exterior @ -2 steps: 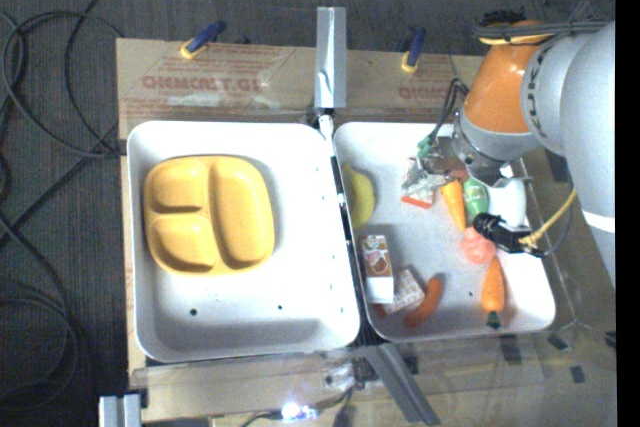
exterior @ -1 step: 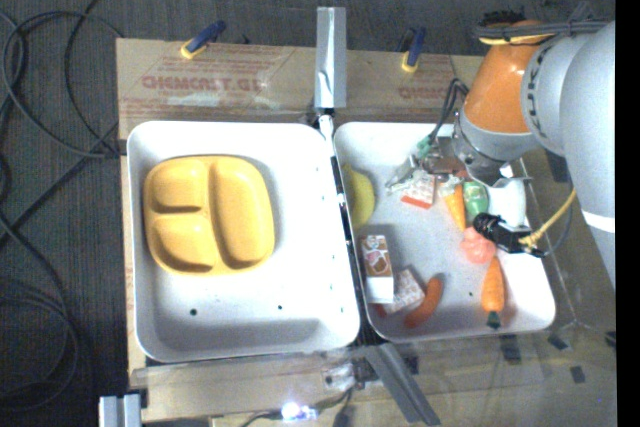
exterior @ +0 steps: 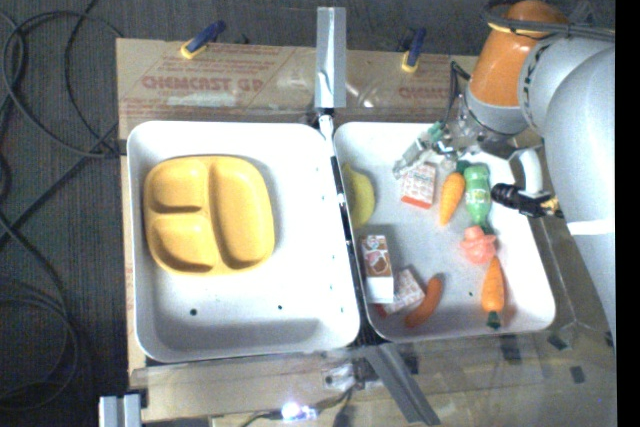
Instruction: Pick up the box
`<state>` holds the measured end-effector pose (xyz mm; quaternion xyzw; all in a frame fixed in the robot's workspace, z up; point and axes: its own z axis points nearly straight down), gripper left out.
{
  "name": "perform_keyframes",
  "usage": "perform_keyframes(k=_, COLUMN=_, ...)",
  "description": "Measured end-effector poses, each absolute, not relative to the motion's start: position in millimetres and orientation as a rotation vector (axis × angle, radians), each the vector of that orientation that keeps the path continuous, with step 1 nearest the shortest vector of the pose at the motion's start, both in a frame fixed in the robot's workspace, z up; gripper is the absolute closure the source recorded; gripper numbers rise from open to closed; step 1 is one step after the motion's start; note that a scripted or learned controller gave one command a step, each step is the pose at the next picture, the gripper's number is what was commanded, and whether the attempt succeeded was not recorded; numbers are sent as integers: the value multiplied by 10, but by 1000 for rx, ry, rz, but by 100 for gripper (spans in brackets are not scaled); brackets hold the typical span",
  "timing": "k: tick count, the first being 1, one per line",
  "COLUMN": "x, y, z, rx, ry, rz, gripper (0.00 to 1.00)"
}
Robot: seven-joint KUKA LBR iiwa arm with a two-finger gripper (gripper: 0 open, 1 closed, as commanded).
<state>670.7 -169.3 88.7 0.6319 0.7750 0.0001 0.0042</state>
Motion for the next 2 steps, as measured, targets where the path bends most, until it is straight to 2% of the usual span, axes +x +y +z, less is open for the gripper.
perform_keyframes(k=1, x=6721, y=-1691, z=999, rx=1974, ry=2425, rz=-2, gripper=100)
perform_keyframes(k=2, x=6720, y=-1693, z=998, rx=1974, ry=2425, rz=-3, gripper=0)
